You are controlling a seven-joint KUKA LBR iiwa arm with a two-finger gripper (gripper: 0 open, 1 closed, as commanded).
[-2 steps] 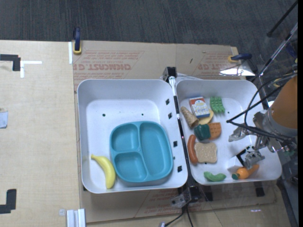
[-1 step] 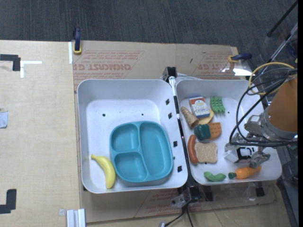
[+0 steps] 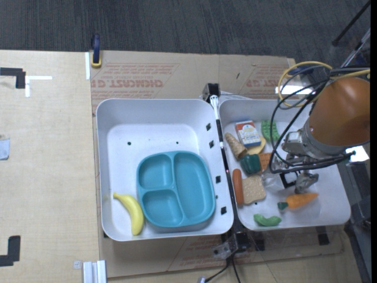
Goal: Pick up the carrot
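Note:
The carrot [image 3: 301,200], orange with a small green end, lies near the front right of the right bin [image 3: 333,216]. My gripper [image 3: 296,182] hangs just above and slightly behind it, under the orange wrist band. Its two fingers stand apart with nothing between them; the carrot rests on the bin floor just in front of the fingertips.
The right bin also holds a bread slice [image 3: 254,189], a red sausage [image 3: 237,185], a green pea pod [image 3: 268,220], a small carton [image 3: 248,133], a bread roll [image 3: 234,145] and a dark green piece [image 3: 251,164]. The left bin holds a teal divided plate [image 3: 175,188] and a banana [image 3: 133,211].

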